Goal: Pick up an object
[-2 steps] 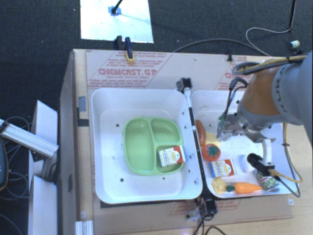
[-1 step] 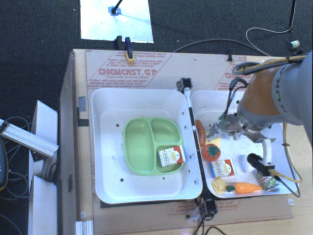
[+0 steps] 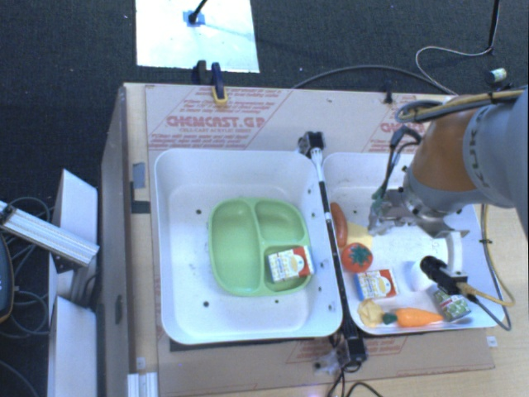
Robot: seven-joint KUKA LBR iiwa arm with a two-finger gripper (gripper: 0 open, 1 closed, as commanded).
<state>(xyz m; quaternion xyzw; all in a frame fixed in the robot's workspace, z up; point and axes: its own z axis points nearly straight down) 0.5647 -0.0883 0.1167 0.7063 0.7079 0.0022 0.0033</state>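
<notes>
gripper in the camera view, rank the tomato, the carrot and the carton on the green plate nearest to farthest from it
The gripper is in the right bin, near its left wall.
1. Tomato: just below the gripper, right bin.
2. Carton on the green plate: across the divider, left bin.
3. Carrot: right bin's near edge, close to the carton in distance, so the last two are too close to call.

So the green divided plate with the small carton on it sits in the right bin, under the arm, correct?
Not quite. The camera view shows the green divided plate, with the small carton on it, in the left bin; the arm is over the right bin.
</notes>
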